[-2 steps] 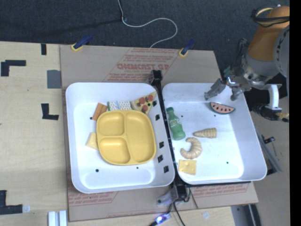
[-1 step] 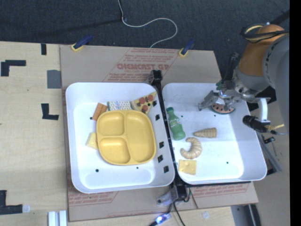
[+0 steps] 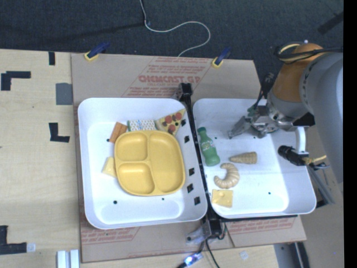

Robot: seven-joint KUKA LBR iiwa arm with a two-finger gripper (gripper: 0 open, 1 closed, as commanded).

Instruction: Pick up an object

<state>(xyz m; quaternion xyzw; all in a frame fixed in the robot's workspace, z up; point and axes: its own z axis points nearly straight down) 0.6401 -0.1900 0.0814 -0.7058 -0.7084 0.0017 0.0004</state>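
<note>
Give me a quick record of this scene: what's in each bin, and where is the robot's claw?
left bin: yellow divided plate, with toy food pieces tucked around its upper and left edges
right bin: green bottle, croissant, cone, cheese wedge
gripper: over the upper part of the right bin, above the cone, nothing between its fingers
arm: reaches in from the right

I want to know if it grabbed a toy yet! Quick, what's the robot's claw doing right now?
Gripper: open, holding nothing, over the right bin above the cone.
</note>
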